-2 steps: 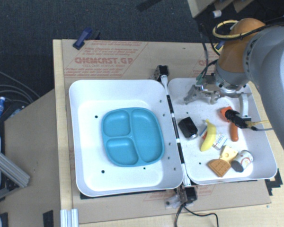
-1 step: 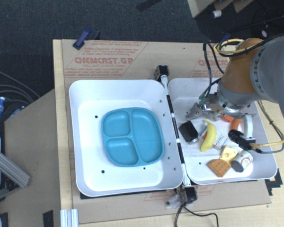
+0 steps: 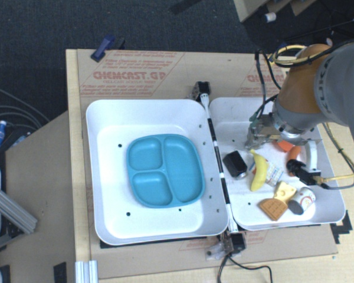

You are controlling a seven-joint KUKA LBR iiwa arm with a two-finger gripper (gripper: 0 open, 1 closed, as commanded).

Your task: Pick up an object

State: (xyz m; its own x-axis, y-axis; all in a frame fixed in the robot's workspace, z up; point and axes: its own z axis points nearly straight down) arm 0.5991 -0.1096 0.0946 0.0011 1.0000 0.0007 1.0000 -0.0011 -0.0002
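From the overhead camera, the gripper (image 3: pixel 261 135) hangs low over the right bin (image 3: pixel 236 114), near its back wall — whether it is wide or narrow I cannot tell, as the wrist and the orange band (image 3: pixel 298 84) cover it from above. Nothing can be seen held in it.

The loose things lie in front of the claw. Just below it is a yellow banana (image 3: pixel 259 171), with a black block (image 3: pixel 235 163) beside that, toward the divider. To the claw's right, partly under the arm, sits an orange piece (image 3: pixel 292 150). Farther forward are a cheese wedge (image 3: pixel 285 191), a brown cracker (image 3: pixel 274 208) and a small white jar (image 3: pixel 305 199) — all close together.

Well to the claw's left, the left bin (image 3: pixel 103 122) holds a blue divided plate (image 3: pixel 165 170).
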